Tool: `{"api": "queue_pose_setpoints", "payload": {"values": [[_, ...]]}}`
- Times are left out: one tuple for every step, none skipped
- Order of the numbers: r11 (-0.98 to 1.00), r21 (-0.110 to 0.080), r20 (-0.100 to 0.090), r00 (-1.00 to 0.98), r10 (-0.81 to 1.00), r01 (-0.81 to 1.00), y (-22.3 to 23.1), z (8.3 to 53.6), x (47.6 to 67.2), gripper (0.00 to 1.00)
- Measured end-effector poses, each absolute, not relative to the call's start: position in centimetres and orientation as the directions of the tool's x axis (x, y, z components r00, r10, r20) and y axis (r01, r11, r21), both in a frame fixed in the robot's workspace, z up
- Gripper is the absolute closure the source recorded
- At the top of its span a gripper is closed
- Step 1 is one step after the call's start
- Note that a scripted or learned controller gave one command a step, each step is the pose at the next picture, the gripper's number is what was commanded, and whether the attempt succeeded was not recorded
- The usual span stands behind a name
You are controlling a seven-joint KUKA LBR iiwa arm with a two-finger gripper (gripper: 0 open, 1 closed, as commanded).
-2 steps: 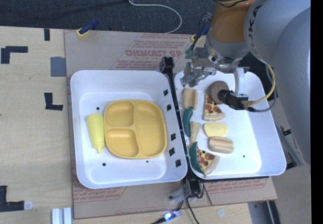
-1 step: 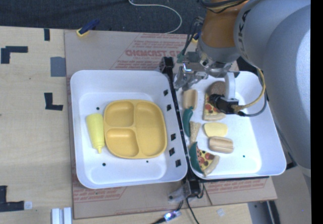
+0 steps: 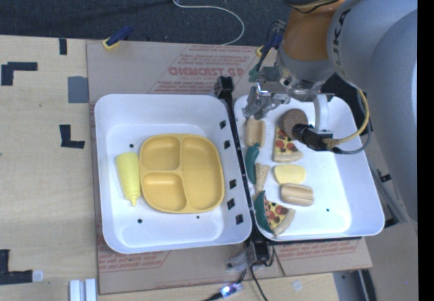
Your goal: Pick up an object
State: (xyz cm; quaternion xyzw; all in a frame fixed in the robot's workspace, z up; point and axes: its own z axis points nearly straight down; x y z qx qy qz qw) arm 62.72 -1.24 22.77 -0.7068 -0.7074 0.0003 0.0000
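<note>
My gripper [image 3: 261, 104] hangs over the far left part of the right bin [image 3: 346, 218], just above a tan bread roll [image 3: 253, 133]. The view does not show anything held in it. Close by in that bin lie a brown cookie [image 3: 293, 118], a pizza slice [image 3: 286, 146], a yellow cheese piece [image 3: 289, 174], a hot dog bun [image 3: 297, 194], a second pizza slice [image 3: 274, 215] and a green pepper [image 3: 253, 157] along the left wall.
The left bin [image 3: 108, 123] holds a yellow divided plate [image 3: 182, 173] and a yellow mustard bottle [image 3: 128, 176]. A black hinge strip [image 3: 234, 157] runs between the bins. The arm's grey body [image 3: 380, 55] covers the right bin's far right.
</note>
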Motion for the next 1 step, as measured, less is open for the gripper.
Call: {"api": "queue_pose_setpoints", "payload": {"values": [[0.001, -0.004, -0.001, -0.001, 1.0, 1.0, -0.18, 21.31, 63.07, 1.0]]}}
